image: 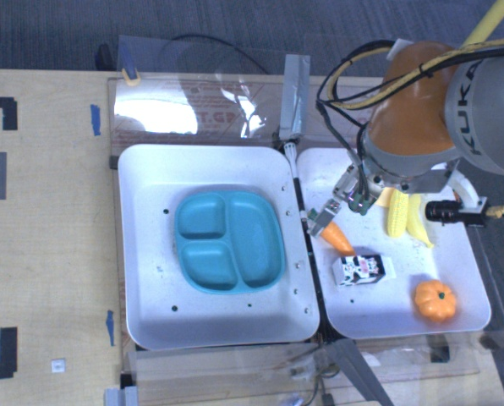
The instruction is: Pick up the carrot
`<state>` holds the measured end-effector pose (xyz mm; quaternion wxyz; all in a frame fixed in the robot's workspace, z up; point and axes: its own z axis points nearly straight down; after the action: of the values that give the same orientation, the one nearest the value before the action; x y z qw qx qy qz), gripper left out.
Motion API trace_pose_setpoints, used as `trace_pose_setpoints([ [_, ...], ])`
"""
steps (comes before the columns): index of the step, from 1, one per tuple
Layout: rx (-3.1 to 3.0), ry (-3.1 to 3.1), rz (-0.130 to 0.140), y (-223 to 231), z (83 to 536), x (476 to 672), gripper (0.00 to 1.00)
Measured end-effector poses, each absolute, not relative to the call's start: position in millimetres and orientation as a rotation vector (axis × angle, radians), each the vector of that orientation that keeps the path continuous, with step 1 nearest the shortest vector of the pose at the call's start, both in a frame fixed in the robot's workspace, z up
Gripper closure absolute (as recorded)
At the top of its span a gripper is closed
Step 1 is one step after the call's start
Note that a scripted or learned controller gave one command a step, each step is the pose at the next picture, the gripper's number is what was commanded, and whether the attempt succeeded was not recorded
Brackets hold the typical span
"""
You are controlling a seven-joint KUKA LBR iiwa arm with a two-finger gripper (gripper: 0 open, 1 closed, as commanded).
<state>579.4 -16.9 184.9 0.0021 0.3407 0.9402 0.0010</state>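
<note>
The carrot (337, 238) is orange with a green top and lies on the floor of the right bin (472, 311), close to its left wall. My gripper (354, 196) hangs just above and to the right of it, pointing down toward it. Its two fingers stand apart, open, with nothing between them. The carrot's thick end lies a little short of the fingertips, apart from them.
A black-and-white patterned carton (359, 269) lies just below the carrot. Yellow corn (397, 212) and a second yellow piece (418, 223) lie to the right under the arm. An orange pumpkin (435, 300) sits at the front right. The left bin (142, 184) holds a blue divided plate (229, 239).
</note>
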Motion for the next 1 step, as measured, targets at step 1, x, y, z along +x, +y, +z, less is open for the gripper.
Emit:
trace_pose_setpoints([
  [1, 0.970, 2.988, -0.001, -49.4, 185.1, 545.5, 0.00],
])
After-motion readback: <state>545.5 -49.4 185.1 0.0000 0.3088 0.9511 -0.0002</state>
